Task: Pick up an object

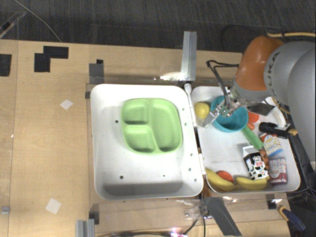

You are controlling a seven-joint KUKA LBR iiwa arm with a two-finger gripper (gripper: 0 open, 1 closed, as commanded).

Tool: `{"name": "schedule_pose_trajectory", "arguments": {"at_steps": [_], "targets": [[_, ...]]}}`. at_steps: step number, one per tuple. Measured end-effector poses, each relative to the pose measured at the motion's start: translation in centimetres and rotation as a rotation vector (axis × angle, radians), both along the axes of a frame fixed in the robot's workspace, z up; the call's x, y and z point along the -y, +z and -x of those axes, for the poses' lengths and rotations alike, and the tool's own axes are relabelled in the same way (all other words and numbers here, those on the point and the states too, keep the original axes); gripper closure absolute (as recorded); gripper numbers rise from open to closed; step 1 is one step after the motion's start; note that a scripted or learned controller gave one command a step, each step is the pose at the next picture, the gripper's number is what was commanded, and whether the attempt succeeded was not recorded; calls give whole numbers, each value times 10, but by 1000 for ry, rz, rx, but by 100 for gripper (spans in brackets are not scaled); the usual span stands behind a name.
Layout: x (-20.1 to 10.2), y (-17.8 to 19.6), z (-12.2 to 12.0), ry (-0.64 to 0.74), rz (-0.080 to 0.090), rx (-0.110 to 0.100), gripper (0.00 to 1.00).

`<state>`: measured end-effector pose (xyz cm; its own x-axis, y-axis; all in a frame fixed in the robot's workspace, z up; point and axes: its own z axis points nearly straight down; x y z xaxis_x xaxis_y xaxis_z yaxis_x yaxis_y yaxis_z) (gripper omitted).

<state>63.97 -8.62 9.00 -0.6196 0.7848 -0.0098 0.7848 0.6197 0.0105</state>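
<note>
My gripper (220, 113) hangs over the upper left part of the right bin (224, 154), at the left rim of a teal bowl (233, 121). A yellow lemon (201, 110) lies just left of the gripper, close to the bin's wall. The grey arm with its orange band (256, 68) reaches in from the upper right and hides the bin's far right corner. Nothing can be seen held in the gripper.
The right bin also holds a green handle (253, 138), a black marker (273, 128), a cow-patterned carton (255, 165), a can (277, 168), bananas (236, 182) and a small red item (225, 175). A green divided plate (150, 125) lies in the left bin (111, 177).
</note>
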Motion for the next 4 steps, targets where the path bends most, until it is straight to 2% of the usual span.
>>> {"name": "schedule_pose_trajectory", "arguments": {"at_steps": [1,2,3,4], "targets": [[3,1,27,-67,1,3,0],[8,1,48,-204,-3,5,0],[42,0,20,-258,-2,2,0],[42,1,51,-311,-2,5,0]]}}
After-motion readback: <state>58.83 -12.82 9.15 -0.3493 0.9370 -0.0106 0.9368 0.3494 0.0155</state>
